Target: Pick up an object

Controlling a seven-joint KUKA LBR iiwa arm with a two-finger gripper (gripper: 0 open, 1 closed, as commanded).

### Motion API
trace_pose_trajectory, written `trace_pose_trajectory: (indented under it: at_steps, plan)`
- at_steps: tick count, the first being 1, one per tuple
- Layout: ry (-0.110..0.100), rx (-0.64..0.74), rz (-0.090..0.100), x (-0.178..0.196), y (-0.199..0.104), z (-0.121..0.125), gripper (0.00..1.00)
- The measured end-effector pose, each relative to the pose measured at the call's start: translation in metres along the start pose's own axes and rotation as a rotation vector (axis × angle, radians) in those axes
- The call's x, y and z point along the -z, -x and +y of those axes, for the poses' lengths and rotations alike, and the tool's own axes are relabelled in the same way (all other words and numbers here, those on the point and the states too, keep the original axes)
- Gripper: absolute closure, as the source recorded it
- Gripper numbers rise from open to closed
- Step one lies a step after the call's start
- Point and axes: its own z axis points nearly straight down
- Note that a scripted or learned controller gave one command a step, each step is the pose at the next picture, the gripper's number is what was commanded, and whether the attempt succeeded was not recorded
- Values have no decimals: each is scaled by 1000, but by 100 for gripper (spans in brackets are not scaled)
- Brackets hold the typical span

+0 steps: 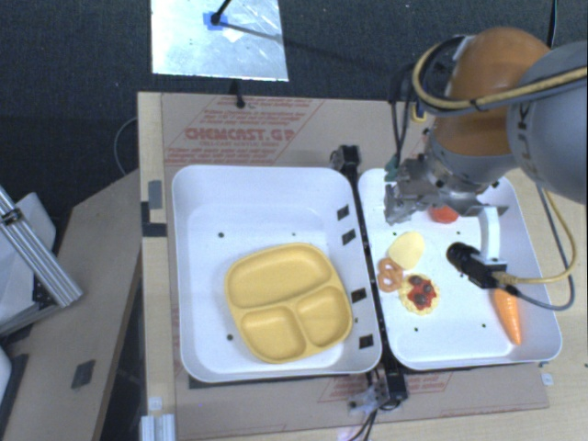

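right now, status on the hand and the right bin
Hand low over right bin's far left corner, nothing seen held. Carrot, pretzel, mini pizza lie loose. Yellow tray in left bin.

Single fixed camera, mounted above the bench, looks down at a slant. Both shallow white plastic bins [276,184] sit mid-frame, side by side, at moderate range. Grey arm with orange band [501,81] enters from frame right, near the lens.

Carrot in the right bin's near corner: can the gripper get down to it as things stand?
Probably yes. The carrot lies alone on the bin floor, nothing on top, though the bin wall runs close beside it.
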Motion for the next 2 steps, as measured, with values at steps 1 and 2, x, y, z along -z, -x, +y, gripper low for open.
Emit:
trace_pose_trajectory:
  at_steps: [1,2]
  plan:
    - [-1,2,1,-5,-58,-15,100]
    - [-1,1,0,-10,-103,-32,100]
